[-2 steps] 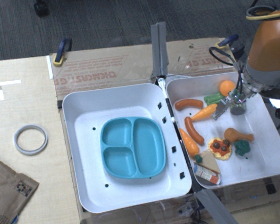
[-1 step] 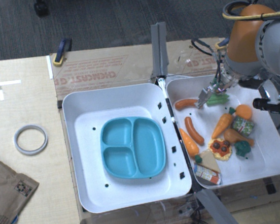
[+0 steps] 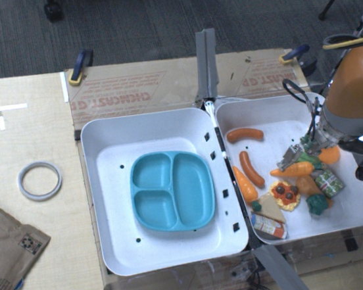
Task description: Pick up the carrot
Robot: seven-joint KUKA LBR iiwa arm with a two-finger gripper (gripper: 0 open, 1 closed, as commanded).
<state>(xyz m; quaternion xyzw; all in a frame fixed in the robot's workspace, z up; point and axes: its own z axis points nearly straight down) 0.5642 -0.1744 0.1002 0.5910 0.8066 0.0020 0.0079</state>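
the counter (image 3: 20, 129) spreads pale and woody to the left, with a brown cardboard sheet (image 3: 141, 90) lying along its far side under the two bins. the left bin (image 3: 103, 151) carries a blue divided plate (image 3: 173, 190) with three compartments, set roughly in its middle. the right bin (image 3: 277, 118) sits just beside it, the two rims touching along the centre line.

my arm (image 3: 353, 88) comes in from the right, the orange band big and round at the right edge above the right bin. my hand (image 3: 300, 152) is down low in the right bin, right over the cluster of toy food, its tip touching or just above a carrot. i cannot tell whether it is wide or narrow; the dark metal parts blur together there.

that carrot (image 3: 293, 170) lies on its side just under my hand, its thick end toward the right. a second carrot-like orange piece (image 3: 244, 184) lies along the bin's left wall, nearer the rim. two sausages: one (image 3: 244, 135) lies across the far part of the bin, the other (image 3: 252, 169) lies slanted just beside the left orange piece.

a pizza slice (image 3: 285, 195) sits near of the carrot, a green boxed item (image 3: 328, 182) to its right, a green vegetable piece (image 3: 317, 204) near that, and a flat packet (image 3: 269, 222) at the near rim.

on the counter far left, a tape ring (image 3: 40, 180) lies flat, with a brown cardboard box (image 3: 6, 250) near of it.
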